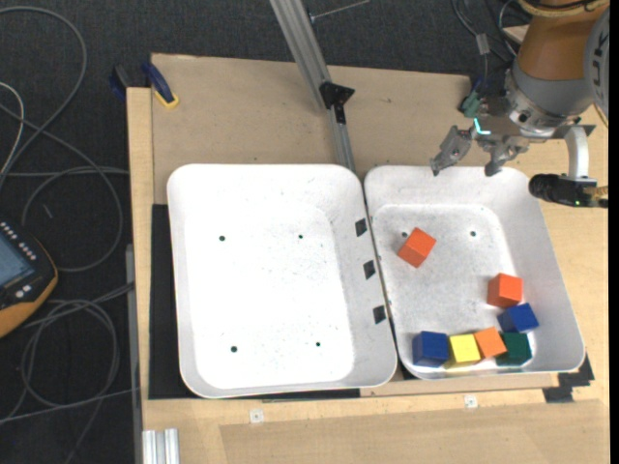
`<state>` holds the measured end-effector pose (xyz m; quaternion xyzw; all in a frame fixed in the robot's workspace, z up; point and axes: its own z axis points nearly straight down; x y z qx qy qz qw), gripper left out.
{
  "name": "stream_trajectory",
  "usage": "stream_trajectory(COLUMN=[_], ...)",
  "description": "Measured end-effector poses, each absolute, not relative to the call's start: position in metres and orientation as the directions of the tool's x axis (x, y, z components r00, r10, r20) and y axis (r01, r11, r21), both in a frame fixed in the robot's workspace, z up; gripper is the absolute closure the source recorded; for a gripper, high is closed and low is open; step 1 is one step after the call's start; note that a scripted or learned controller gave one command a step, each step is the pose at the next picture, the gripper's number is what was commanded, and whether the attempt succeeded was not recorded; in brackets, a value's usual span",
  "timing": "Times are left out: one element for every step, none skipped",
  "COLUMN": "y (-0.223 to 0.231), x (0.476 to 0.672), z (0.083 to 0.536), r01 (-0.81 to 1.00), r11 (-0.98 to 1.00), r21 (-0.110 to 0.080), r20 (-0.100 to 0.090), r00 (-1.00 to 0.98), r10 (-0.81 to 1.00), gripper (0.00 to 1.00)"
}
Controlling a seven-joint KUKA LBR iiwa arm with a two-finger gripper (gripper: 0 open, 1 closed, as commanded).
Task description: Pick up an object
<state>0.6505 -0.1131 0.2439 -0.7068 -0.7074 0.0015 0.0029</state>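
- We see the left bin (193, 259) on the bench (251, 104).
- In the right bin (556, 288), we find an orange cube (417, 246) lying alone near its upper left.
- Along its lower right we count a blue cube (431, 346), a yellow cube (464, 348), more orange, blue and green blocks.
- Above the bin's far rim, the gripper (469, 158) hangs with fingers spread wide, gripping nothing.

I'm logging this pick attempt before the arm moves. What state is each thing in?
Two-finger gripper: open, holding nothing, above the right white bin's far rim.
Lone orange cube: loose, tilted, apart from the others.
Right white bin: holds all the blocks.
Left white bin: no blocks.
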Motion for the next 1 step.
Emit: stream_trajectory(y=[-0.1131], x=[0.6513], z=[0.2466], r01=[1.000], r11=[0.002], r21=[-0.002], r20=[0.001], r00=[-0.002], r10=[1.000], gripper=[0.00])
